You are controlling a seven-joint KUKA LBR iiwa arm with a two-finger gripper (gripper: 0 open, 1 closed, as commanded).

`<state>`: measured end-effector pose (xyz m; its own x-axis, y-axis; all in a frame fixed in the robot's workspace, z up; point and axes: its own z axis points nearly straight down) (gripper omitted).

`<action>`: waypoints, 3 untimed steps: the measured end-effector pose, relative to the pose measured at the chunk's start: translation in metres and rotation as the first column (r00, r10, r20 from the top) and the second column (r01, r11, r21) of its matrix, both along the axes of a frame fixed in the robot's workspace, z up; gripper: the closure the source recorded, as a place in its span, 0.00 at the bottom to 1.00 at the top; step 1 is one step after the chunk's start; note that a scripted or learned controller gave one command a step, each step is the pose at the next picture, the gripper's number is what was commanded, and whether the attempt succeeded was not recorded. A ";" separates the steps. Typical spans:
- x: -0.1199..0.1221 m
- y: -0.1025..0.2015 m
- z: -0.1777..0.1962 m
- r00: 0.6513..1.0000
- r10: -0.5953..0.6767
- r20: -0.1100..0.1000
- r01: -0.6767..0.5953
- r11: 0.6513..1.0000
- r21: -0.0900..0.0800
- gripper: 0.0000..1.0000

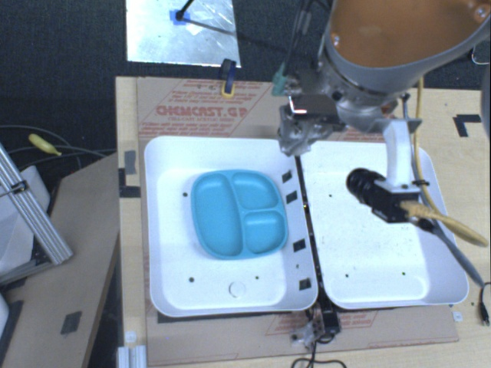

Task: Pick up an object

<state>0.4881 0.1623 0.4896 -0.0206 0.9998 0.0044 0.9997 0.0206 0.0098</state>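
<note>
Blue divided plate (236, 213) flat in left bin (165, 205); pincer (295, 140) above far rim

The arm (399, 29) is a broad orange band over a rounded grey rim. Under the rim sits a grey metal wrist block with a small pale lit patch, and dark cables run beside it. The tool (295, 140) below the block is dull grey metal.
</note>
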 end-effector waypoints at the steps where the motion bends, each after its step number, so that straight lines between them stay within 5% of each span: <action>1: 0.001 0.000 0.011 1.000 0.006 0.003 -0.006 1.000 0.001 1.00; 2: 0.001 0.000 0.022 1.000 0.011 0.005 -0.011 1.000 0.002 1.00; 3: -0.002 -0.028 -0.105 1.000 -0.024 -0.020 0.024 1.000 -0.009 1.00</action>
<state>0.4857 0.1346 0.3842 0.0037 1.0000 -0.0043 0.9999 -0.0037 -0.0103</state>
